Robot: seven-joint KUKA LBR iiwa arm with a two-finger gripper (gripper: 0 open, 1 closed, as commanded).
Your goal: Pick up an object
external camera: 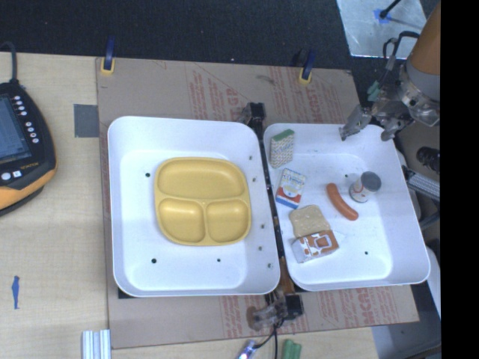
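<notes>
The gripper (369, 126) hung with fingers spread, grasping nothing, over the right bin's (389, 264) far right corner. Inside lay a sausage (342, 202), a small can (364, 186) just beside it (upright), and several packets (291, 187). A yellow tray (202, 200) filled the left bin (131, 268).

There is one camera, fixed above the bench and looking down at a slant, so the far side of the bench lies at the top of the frame. It stands far enough to take in both bins whole: the left bin (127, 200) fills the middle of the frame and the right bin (389, 223) the middle right. The dark floor (187, 13) runs along the top, and the arm (419, 73) enters at the upper right.
</notes>
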